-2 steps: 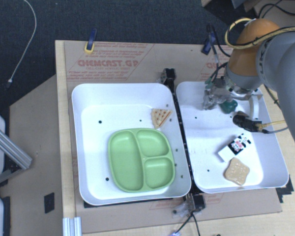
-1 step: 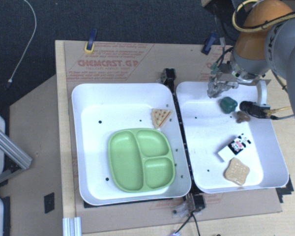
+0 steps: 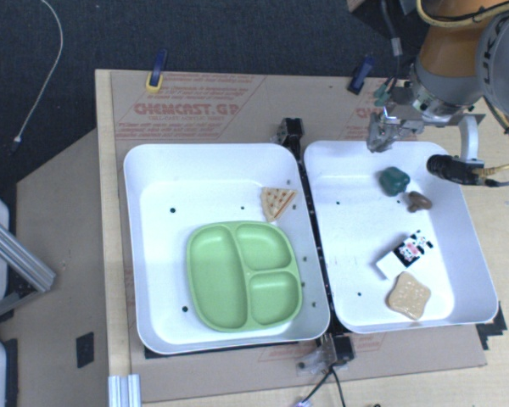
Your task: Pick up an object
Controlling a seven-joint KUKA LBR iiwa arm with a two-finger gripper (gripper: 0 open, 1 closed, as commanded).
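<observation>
- Objects to pick lie in both bins; none is between the gripper's fingers.
- Left bin (image 3: 144,227): a green divided plate (image 3: 243,275) fills its near middle, with three compartments. A waffle-patterned wedge (image 3: 276,202) lies just beyond the plate's far right corner, close to the bin's right wall.
- Right bin (image 3: 348,295): a teal lump (image 3: 395,180) sits toward the far side, and a small brown piece (image 3: 419,199) lies just to its right, slightly nearer. A black-and-white block (image 3: 405,254) lies at a slant near the middle right. A tan toast slice (image 3: 408,296) rests just in front of it, near the bin's near right corner.
- Gripper (image 3: 382,138): it hangs over the far rim of the right bin, left of and beyond the teal lump and apart from it. Whether it is spread or closed I cannot tell.
</observation>
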